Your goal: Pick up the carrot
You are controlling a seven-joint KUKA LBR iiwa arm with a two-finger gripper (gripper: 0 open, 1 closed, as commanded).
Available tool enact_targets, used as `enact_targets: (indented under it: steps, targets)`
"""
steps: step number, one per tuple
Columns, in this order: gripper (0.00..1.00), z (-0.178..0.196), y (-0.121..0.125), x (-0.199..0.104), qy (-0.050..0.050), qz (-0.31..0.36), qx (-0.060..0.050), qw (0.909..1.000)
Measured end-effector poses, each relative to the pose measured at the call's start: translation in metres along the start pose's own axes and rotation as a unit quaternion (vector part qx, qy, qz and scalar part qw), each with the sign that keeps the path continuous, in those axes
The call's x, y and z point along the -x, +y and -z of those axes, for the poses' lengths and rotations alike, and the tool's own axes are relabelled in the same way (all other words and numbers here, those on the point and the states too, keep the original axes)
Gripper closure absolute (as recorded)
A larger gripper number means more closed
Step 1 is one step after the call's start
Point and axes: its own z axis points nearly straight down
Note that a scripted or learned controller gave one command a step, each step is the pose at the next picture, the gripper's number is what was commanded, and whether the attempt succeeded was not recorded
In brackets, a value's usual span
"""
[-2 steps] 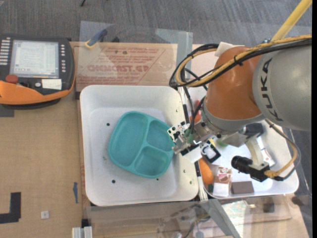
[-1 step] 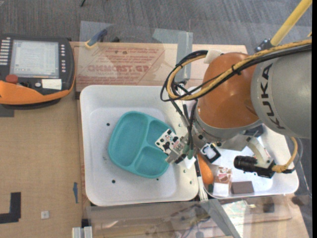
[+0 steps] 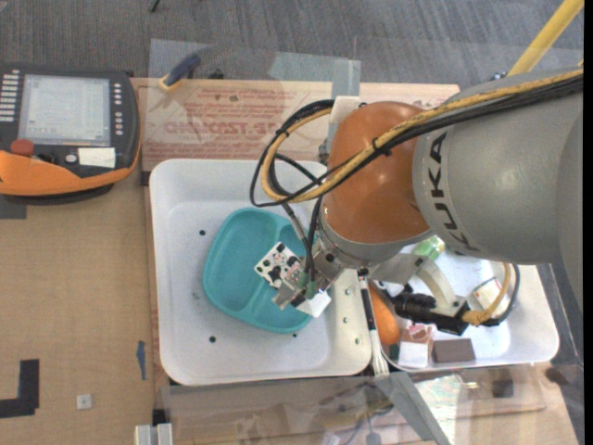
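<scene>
One carrot, long axis running up-view, in right-hand bin

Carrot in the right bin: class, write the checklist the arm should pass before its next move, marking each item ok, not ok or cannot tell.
1. Carrot in sight: ok; it lies in the right bin by the left wall, partly under the arm.
2. Claw above the carrot: not ok; it hangs over the teal dish in the left bin.
3. Carrot in the claw: not ok; they are apart.
4. Room around the carrot: cannot tell; a brown block lies close, and the arm hides the rest.
</scene>
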Motion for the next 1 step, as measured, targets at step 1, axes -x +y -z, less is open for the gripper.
enact_targets:
  steps: [1]
  targets:
    - [1.0, 0.0006, 0.0047, -0.0142, 0.0, 0.171, 0.0, 0.9852]
